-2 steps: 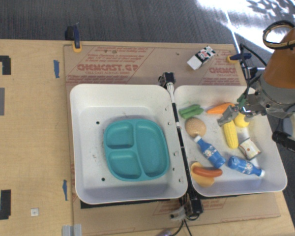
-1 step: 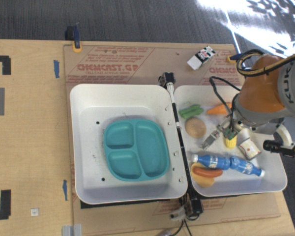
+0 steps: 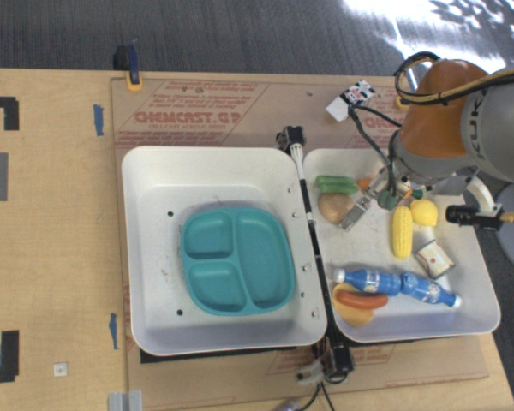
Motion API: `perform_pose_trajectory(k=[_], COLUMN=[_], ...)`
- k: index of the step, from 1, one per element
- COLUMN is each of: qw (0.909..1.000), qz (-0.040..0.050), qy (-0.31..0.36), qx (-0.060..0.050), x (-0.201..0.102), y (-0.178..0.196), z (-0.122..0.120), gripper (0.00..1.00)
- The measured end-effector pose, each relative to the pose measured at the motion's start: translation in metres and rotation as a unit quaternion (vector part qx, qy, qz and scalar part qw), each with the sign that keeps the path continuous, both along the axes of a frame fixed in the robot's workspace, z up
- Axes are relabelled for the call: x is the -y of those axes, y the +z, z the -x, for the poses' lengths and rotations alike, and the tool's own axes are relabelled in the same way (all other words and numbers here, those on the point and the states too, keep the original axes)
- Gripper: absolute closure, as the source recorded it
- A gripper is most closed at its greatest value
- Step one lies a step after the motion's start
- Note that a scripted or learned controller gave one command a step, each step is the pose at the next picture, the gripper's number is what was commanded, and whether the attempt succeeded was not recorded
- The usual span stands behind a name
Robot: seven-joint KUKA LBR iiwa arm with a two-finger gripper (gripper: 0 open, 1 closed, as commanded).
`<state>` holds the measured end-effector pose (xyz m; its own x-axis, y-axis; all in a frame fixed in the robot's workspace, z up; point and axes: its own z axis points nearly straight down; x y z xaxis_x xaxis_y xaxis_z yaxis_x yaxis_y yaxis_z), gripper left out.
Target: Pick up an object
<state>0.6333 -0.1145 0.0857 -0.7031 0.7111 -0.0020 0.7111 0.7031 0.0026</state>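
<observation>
My gripper [image 3: 355, 212] reaches down into the right bin [image 3: 475, 315] at its upper left, just right of a brown potato [image 3: 331, 206] and below a green vegetable [image 3: 335, 183]. Its tip looks to be touching or almost touching the potato's right side. I see nothing lifted by it. To its right lie a yellow corn cob [image 3: 402, 231] and a yellow lemon [image 3: 425, 212]. Along the bin's front lie a blue bottle [image 3: 401, 284] and a red-and-orange hot dog [image 3: 357, 303]. A small white and brown block [image 3: 434, 259] sits right of the corn.
The left bin [image 3: 146, 187] holds a teal divided plate [image 3: 237, 259]. A black divider bar [image 3: 308, 221] runs between the bins. The arm's grey body and orange band [image 3: 441, 110] hang over the right bin's far right corner, with cables trailing.
</observation>
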Motion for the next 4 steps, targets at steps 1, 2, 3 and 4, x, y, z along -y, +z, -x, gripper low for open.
perform_pose_trajectory(k=[1,2,3,4], qw=[0.9950,0.9946,0.9799,0.9772], qz=[-0.0009,0.0003,0.0019,0.0007], qy=[0.098,0.104,0.200,0.212], qx=[-0.015,0.000,0.002,0.002], x=[0.001,-0.019,0.043,-0.006], y=[0.000,0.001,0.000,0.000], z=[-0.017,0.060,0.060,0.034], gripper=[0.00,0.00,0.00,0.00])
